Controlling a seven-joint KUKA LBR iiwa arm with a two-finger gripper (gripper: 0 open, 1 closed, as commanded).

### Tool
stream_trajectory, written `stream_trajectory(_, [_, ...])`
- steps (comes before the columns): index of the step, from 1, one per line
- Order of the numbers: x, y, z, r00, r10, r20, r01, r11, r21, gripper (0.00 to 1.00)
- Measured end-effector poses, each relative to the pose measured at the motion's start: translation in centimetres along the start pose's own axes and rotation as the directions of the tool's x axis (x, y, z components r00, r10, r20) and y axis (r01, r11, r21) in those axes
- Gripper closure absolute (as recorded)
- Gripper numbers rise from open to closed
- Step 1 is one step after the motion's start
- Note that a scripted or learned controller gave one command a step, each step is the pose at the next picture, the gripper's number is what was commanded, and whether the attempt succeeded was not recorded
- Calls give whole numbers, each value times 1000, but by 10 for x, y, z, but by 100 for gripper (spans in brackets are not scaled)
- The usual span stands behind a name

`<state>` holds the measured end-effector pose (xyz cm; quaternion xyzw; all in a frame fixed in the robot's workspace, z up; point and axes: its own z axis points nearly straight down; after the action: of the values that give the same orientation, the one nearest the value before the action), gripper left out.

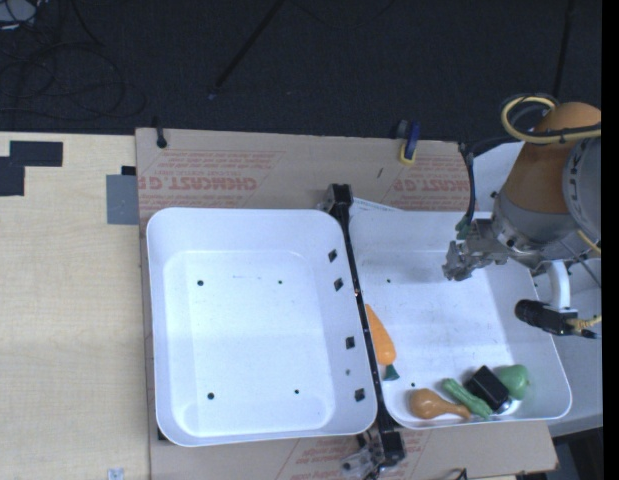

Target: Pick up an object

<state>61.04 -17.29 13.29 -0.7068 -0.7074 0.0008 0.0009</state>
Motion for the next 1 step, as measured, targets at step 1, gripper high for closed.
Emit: stream_trajectory(1, [43,23,48,1000,-3,-1,3,1000,1,100])
